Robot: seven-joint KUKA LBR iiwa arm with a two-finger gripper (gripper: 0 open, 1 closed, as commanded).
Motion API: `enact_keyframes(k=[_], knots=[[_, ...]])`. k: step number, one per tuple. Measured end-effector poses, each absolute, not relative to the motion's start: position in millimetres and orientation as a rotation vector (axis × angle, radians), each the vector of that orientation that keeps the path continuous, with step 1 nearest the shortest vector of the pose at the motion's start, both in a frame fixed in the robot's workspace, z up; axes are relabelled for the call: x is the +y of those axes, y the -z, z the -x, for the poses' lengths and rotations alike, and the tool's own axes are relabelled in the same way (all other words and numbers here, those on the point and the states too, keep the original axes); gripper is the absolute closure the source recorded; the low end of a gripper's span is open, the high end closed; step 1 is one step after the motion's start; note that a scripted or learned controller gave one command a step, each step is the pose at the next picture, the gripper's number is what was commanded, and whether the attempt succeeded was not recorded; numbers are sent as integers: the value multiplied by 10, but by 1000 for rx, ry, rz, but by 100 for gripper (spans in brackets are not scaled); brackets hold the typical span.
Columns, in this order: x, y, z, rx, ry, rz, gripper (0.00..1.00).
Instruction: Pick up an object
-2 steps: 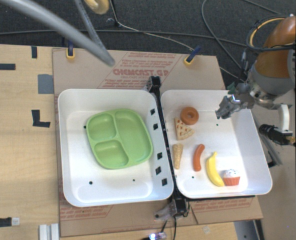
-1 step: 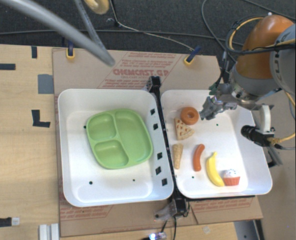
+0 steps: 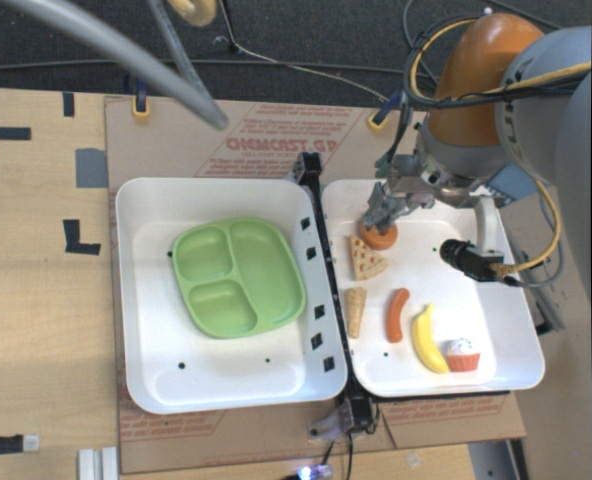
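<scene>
My gripper (image 3: 383,219) hangs over the upper left part of the right bin (image 3: 496,368), its fingers down around a small orange object (image 3: 379,236) that lies on the bin floor. Just below it sits a pizza slice (image 3: 366,259). Further down lie an ice cream cone (image 3: 356,310), a red sausage (image 3: 397,315), a yellow banana (image 3: 427,340) and a cupcake (image 3: 462,354). The arm's orange band (image 3: 481,58) and grey wrist rise above the bin to the upper right.
The left bin (image 3: 146,368) holds a green divided plate (image 3: 238,276). A black divider (image 3: 317,268) runs between the bins. Black cables and a black fitting (image 3: 471,259) hang beside the wrist over the right bin. Grey poles cross the top left.
</scene>
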State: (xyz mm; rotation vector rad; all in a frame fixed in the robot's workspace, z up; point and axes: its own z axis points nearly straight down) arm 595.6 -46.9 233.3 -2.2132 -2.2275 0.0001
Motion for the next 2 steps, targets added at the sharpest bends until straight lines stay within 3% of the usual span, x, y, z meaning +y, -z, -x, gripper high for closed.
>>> enact_keyframes(k=[2], knots=[[593, -2232, -6148, -2226, -3, 2214, 100]])
